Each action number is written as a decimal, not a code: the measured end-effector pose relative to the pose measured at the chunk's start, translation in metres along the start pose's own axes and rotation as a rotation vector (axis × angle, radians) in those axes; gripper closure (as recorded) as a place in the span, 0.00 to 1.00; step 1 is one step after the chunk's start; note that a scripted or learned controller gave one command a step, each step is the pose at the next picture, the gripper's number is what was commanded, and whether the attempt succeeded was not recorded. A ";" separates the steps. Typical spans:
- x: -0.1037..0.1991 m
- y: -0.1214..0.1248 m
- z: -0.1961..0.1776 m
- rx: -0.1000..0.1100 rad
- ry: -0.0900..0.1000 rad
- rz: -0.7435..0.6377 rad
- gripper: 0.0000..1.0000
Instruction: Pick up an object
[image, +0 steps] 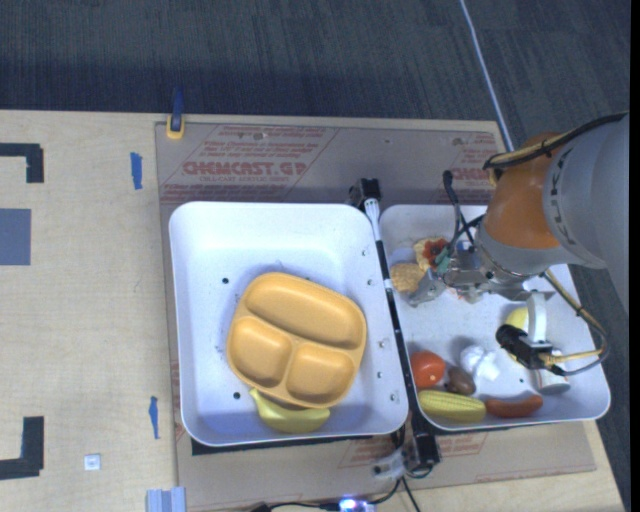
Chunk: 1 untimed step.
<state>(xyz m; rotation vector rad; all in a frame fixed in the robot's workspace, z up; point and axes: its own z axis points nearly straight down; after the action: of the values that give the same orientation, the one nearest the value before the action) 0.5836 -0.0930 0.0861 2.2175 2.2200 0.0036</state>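
two shallow white plastic bins sit side by side on the bench. the left bin (200, 300) carries an overturned yellow three-compartment plastic tray (296, 338), which lies on top of a yellow banana-like piece (288, 414) poking out at its near edge. the right bin (590, 395) gathers the small toy foods along its near wall: a red tomato (427, 368), a yellow corn cob (450, 404), a red sausage-shaped piece (513, 405). a beige crumbly piece (407, 275) lies near the divider.

the gripper (432, 285) hangs low over the right bin's far-left part, just beside that beige piece; whether it is parted or closed i cannot tell, nor whether it touches anything.
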 end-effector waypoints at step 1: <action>-0.007 -0.049 0.000 0.001 0.001 0.002 0.00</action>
<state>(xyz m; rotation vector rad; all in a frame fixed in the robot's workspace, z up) 0.5341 -0.1002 0.0864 2.2204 2.2190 0.0029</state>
